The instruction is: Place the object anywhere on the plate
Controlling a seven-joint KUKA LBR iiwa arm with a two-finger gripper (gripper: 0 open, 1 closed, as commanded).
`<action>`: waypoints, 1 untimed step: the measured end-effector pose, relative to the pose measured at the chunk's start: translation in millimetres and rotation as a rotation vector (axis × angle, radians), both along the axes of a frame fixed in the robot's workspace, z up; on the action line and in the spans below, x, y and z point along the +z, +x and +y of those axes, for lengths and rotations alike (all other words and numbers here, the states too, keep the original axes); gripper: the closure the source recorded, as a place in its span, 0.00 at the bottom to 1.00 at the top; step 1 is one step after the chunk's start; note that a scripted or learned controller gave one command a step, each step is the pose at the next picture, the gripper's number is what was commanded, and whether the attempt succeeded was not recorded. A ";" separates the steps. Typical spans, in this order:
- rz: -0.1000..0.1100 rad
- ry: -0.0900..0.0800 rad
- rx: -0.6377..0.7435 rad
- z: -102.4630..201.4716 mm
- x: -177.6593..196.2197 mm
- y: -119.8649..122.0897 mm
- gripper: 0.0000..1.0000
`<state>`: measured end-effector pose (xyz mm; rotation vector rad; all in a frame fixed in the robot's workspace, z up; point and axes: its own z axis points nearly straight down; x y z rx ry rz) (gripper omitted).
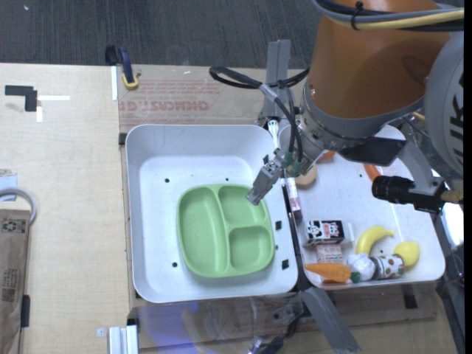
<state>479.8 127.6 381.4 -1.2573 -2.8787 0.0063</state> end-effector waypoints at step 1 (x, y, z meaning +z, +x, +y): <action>-0.001 0.001 0.210 -6.8 58.9 0.1 0.00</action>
